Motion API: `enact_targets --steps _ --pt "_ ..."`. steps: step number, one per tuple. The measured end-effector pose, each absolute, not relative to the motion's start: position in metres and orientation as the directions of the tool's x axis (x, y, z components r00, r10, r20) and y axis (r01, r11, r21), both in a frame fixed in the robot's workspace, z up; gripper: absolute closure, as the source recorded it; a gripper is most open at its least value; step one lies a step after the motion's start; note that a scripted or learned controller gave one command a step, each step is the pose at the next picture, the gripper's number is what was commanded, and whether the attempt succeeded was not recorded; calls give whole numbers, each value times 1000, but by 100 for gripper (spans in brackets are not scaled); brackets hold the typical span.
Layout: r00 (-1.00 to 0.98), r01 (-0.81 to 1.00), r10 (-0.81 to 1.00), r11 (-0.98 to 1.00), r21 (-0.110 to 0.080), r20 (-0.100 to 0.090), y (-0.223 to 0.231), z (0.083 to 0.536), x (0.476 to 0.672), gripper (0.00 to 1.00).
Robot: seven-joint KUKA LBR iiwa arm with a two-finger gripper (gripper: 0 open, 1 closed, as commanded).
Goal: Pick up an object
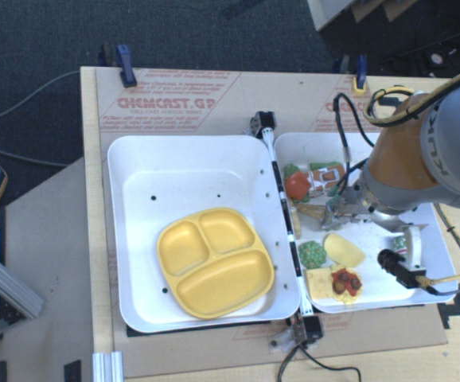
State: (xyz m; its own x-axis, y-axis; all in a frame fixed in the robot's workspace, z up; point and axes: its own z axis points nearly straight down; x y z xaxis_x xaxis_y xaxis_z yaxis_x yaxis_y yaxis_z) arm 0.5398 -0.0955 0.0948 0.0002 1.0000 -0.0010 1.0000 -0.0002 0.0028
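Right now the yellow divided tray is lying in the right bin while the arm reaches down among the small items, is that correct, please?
Not quite: the camera view shows the yellow divided tray lying in the left bin. The arm does reach down among the small items, which are in the right bin.

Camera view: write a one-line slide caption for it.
KUKA arm's gripper reaches into the right bin of toy food, beside a left bin holding a yellow divided plate.

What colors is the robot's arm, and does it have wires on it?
The arm is smooth, round and grey, with a wide orange band near its wrist. Black and yellow cables loop beside it. Its gripper is small grey metal.
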Motion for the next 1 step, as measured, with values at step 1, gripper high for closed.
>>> enact_targets --steps 1 --pt "0 1000 1000 0 2 -1 -95 94 540 0"
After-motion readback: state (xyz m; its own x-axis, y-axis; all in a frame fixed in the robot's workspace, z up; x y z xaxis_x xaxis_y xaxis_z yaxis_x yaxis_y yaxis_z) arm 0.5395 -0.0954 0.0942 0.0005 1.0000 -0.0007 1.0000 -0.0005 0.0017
